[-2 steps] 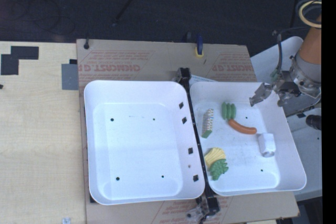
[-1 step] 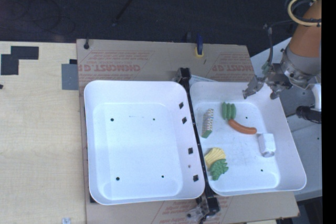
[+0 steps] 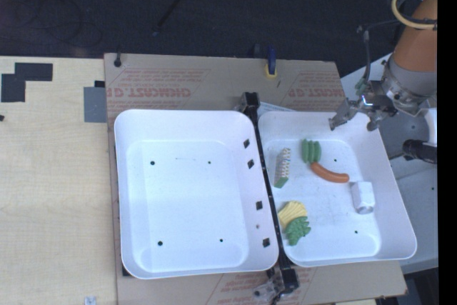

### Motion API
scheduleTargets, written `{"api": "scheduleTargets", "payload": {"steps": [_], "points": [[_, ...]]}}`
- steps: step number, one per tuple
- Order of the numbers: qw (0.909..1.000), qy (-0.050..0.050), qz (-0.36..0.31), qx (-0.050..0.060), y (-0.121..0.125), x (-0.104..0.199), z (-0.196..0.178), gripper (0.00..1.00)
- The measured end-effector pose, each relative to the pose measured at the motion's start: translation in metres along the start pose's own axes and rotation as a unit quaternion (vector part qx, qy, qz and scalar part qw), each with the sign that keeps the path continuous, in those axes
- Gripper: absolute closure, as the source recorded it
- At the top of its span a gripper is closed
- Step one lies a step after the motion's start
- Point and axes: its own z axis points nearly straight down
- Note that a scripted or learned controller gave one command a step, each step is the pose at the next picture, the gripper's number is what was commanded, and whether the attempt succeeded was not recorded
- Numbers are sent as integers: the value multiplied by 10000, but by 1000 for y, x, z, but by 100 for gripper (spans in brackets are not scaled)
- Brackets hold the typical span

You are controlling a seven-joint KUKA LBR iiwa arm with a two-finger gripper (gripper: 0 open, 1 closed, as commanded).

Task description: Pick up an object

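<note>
The right bin (image 3: 389,175) holds several small items. A green piece (image 3: 310,151) lies beside an orange sausage-like piece (image 3: 330,173). A small corn cob (image 3: 283,167) lies near the bin's left wall, and a yellow and green toy (image 3: 293,220) sits toward the front. A white cylinder (image 3: 363,197) rests at the right. My gripper (image 3: 354,118) hangs over the bin's far right rim, above and apart from all the items, its two fingers spread with nothing between them.
The left bin (image 3: 128,189) sits beside the right one, with a black clip divider (image 3: 258,175) between them. Both rest on a cardboard sheet (image 3: 186,86). The arm's orange band (image 3: 414,46) stands at the far right.
</note>
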Motion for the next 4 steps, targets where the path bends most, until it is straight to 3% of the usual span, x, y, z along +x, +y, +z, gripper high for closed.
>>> {"api": "scheduleTargets", "payload": {"steps": [1, 2, 3, 4], "points": [[10000, -35, 5, -77, -12, -25, -171, 0], [10000, -7, -20, 15, -13, -22, -169, 100], [10000, 5, 7, 17, -88, -22, -179, 100], [10000, 25, -63, 21, -92, 111, -171, 100]]}}
